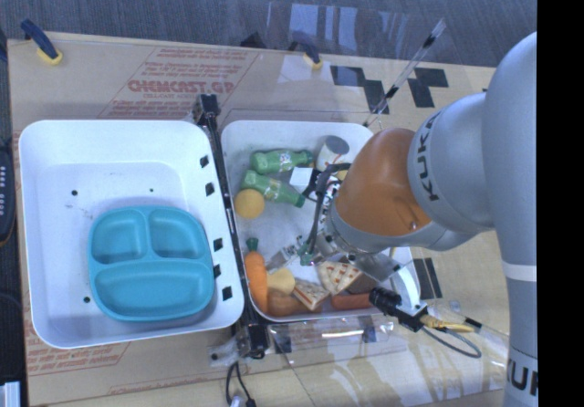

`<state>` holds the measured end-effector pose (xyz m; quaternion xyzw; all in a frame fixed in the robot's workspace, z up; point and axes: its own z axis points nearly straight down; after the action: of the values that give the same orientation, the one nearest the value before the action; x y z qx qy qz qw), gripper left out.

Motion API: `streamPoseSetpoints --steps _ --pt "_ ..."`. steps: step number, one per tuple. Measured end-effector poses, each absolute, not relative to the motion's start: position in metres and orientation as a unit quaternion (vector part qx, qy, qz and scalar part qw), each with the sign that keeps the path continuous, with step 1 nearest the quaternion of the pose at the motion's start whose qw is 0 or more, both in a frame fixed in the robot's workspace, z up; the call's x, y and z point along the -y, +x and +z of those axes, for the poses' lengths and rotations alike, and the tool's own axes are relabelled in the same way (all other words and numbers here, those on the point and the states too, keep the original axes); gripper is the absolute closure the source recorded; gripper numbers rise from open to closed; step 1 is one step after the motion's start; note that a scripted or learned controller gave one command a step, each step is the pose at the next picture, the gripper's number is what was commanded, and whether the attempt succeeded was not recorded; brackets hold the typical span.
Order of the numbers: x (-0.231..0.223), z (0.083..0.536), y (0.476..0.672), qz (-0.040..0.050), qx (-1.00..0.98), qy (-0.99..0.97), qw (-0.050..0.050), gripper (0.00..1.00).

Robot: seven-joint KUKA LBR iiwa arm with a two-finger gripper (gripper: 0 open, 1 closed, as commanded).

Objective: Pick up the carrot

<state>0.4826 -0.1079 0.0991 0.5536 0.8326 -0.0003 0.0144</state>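
Observation:
The carrot is orange with a small green top. It lies lengthwise along the left wall of the right bin, near the front corner. My gripper is low inside that bin, just right of the carrot's upper end and apart from it. The arm's orange band and grey wrist cover most of the gripper from above. Nothing shows as held.
Beside the carrot lie a yellow chunk, a toast piece, a pizza slice and a sausage. Two green bottles and a lemon sit farther back. A blue divided plate lies in the left bin.

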Motion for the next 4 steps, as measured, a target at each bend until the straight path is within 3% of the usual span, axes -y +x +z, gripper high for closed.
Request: streamPoseSetpoints --steps 1,2,3,4 --pt "0.041 0.194 0.495 -0.0001 -0.79 0.613 0.0 0.0" --pt "0.051 0.191 0.476 -0.0034 -0.747 0.664 -0.004 0.0" --pt "0.099 0.092 0.476 -0.0011 -0.713 0.701 -0.003 0.0" --pt "0.097 0.101 0.477 -0.0024 -0.719 0.695 -0.006 1.0"
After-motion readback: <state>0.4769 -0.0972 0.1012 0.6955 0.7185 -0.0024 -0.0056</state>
